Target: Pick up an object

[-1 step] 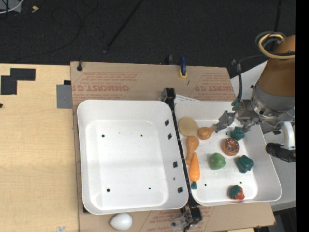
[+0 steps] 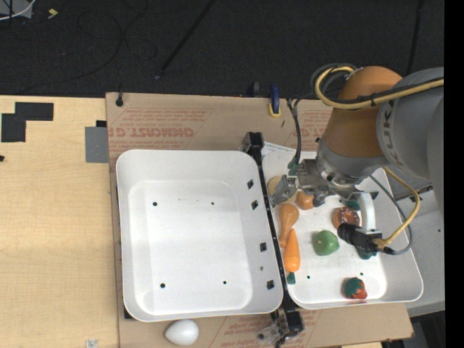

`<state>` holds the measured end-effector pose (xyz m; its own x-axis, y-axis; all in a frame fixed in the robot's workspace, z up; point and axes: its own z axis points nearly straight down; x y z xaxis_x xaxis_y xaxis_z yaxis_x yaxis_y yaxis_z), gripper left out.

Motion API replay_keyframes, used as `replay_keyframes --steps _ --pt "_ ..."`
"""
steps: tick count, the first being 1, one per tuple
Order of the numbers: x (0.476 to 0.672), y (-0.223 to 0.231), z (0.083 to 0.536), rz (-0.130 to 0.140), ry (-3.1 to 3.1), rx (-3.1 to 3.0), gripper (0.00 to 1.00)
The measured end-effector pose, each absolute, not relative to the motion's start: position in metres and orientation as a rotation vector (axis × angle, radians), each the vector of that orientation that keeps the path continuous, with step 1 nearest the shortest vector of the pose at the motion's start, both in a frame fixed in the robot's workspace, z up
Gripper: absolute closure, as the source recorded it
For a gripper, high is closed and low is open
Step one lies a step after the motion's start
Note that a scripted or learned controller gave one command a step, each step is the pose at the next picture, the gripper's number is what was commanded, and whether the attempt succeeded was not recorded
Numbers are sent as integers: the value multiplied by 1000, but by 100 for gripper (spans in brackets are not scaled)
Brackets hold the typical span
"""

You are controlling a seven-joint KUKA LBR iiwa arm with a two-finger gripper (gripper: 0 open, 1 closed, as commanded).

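While looking down on bench, noted gripper (image 2: 290, 185) low at upper left of right bin (image 2: 410, 285), close to wall shared with left bin (image 2: 129, 194). Cannot tell whether clenched or released.

Logged pickable pieces, all in right bin:
- tan piece (image 2: 288, 215) just below gripper, touching carrot (image 2: 292, 249), which lies lengthwise along left wall
- small orange ball (image 2: 305, 201) just beside gripper
- green piece (image 2: 325, 242) mid-bin
- red-and-teal piece (image 2: 349, 215) further right
- red-and-green piece (image 2: 354, 288) near front edge, apart from others

Spotted white egg (image 2: 181, 332) outside bins, on board in front of left bin.
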<state>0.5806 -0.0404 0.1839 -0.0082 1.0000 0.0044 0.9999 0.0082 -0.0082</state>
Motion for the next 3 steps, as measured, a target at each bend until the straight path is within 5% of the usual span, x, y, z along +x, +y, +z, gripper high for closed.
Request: replay_keyframes --steps 2,3 --pt "483 40 194 6 -2220 -2212 0" --pt "475 -15 187 7 -2214 -2223 0"
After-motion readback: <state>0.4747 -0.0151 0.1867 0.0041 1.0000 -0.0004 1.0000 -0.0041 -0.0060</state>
